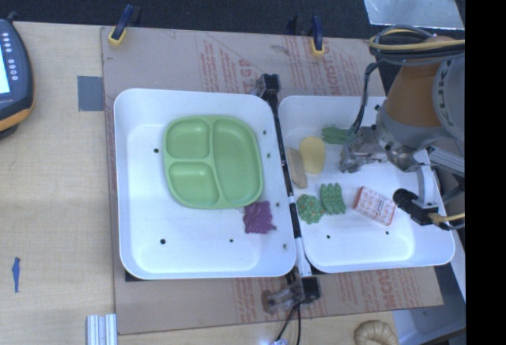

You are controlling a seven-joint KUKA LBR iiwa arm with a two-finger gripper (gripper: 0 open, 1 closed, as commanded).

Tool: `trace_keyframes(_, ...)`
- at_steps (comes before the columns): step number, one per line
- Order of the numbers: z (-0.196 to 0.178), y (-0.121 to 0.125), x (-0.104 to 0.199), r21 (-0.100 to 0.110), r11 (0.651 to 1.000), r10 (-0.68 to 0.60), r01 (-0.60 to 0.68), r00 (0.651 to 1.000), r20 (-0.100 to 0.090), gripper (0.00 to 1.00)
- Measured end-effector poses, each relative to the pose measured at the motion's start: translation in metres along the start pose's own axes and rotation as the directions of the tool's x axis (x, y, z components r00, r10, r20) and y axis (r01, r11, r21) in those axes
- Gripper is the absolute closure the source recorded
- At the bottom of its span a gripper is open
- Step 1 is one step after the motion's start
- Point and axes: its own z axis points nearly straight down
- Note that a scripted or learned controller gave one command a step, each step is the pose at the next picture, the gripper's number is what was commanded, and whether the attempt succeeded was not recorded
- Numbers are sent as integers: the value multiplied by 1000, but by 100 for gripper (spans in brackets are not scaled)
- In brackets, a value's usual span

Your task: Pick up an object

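Observation:
My gripper (353,156) hangs low over the right bin (379,256), near its upper middle. It sits just right of a yellow block (313,153) and just below a green piece (334,133), partly covering that piece's right end. A tan stick (297,168) lies along the bin's left wall. Two bumpy green pieces (310,209) (333,198) lie below the gripper. A red and white packet (374,206) rests to their right. Nothing visibly hangs from the gripper.
The left bin (134,177) holds a green divided plate (213,161) and a purple piece (258,217) by its right wall. The arm's orange band (411,94) and cables (427,209) overhang the right bin's right side. A handheld pendant (12,70) lies far left.

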Motion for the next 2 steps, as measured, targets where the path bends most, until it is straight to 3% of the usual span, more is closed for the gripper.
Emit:
trace_keyframes(1, 0, 0, 0, 1, 1000, -1, 1, 1000, 1, 0)
trace_keyframes(2, 10, 54, -1, -7, 1000, -4, 4, 1000, -1, 0)
